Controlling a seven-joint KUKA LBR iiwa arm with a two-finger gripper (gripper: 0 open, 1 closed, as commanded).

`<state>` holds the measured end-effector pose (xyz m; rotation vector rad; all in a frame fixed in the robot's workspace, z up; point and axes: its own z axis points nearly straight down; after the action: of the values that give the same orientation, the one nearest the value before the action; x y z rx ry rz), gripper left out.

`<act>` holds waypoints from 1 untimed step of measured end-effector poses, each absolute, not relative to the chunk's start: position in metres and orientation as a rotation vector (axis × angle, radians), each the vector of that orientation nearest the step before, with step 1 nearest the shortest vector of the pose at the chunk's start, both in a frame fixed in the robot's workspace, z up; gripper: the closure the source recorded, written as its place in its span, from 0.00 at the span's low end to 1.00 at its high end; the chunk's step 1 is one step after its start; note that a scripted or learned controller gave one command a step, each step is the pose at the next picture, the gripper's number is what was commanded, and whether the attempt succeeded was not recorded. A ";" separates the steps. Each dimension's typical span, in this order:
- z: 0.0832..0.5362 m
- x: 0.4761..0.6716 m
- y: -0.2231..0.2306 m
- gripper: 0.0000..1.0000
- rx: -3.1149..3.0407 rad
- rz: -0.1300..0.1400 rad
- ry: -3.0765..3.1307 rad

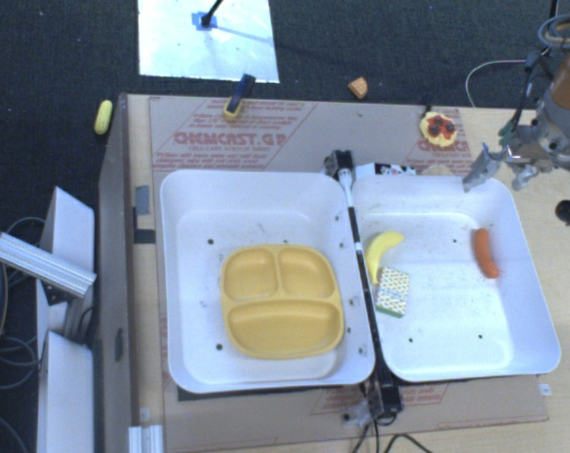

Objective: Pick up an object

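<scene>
Above the right bin's far right corner, nothing picked yet.

Gripper (500, 165) hangs over the rim of the right bin (455, 361), my fingers spread apart with nothing between them, clear of every object. By my reckoning the whole grasp is left: choose, descend, close, lift. Nearest candidate is the orange sausage (485, 253), lying flat near the bin's right wall, long axis running near-to-far with a slight tilt. Banana (380, 250) sits by the left wall, curved, stem end pointing down toward the checkered block (393, 292) just beside it. Yellow divided plate (281, 300) rests in the left bin (195, 253).
</scene>
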<state>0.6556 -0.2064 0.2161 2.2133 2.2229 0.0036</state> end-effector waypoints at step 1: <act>0.180 0.518 -0.207 0.00 2.220 -0.001 2.222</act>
<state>0.5180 -0.2070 0.1799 2.2201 2.2220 -0.0005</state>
